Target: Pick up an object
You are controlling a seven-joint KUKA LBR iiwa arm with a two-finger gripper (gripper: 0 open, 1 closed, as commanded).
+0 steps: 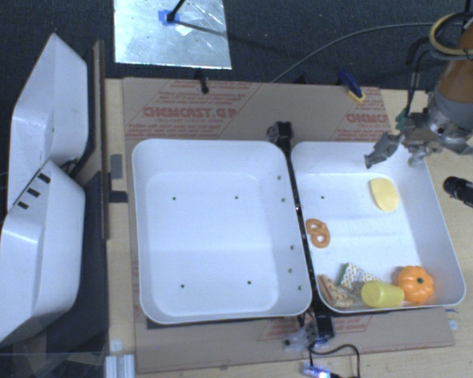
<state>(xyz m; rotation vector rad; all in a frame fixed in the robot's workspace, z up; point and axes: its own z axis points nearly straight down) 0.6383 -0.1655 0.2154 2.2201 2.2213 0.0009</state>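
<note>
The claw (396,151) hangs spread wide and empty over the right bin's (441,211) far edge. The nearest object, a flat pale-yellow piece (384,194), lies just below; being thin, it may slip out as the fingers scrape the floor.

I see open floor across the right bin's (355,157) middle and far half. Its near edge is crowded: pumpkin (415,283), yellow cup (381,294), patterned pieces (348,283). A pretzel (318,232) lies by the dividing wall.
</note>
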